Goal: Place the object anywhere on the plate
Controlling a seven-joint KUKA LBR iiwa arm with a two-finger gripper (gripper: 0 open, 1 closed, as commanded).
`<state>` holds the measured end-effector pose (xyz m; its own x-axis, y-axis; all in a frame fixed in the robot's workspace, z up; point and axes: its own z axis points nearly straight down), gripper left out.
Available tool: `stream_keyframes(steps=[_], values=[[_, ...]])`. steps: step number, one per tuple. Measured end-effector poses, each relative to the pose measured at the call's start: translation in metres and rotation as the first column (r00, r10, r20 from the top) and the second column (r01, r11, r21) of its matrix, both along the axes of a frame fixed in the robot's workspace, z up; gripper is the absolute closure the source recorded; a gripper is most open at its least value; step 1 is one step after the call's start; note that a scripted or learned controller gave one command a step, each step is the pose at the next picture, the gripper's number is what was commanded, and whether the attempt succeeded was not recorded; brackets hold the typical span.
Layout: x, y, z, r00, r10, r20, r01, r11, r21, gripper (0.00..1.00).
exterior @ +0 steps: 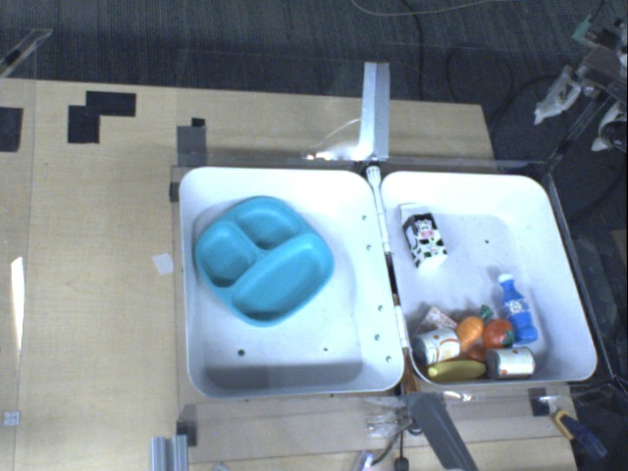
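A blue plate with three compartments lies in the left bin, toward its back left. The right bin holds the loose objects. A small white carton with black cow spots lies alone near the divider. A blue bottle with a white cap stands at the right. In the front corner there is a heap: an orange fruit, a red fruit, a yellow banana and two small cans.
A metal post rises behind the divider between the bins. Cables and pale equipment sit on the dark floor at the back right. The wooden bench top stretches to the left of the bins.
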<state>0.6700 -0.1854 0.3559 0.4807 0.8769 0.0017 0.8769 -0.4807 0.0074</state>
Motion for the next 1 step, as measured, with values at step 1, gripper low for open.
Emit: stream_keyframes(steps=[1], values=[[0.0001,0.0066,-0.0229,0.934,0.358,-0.003,-0.358,0.934,-0.002,0.00]])
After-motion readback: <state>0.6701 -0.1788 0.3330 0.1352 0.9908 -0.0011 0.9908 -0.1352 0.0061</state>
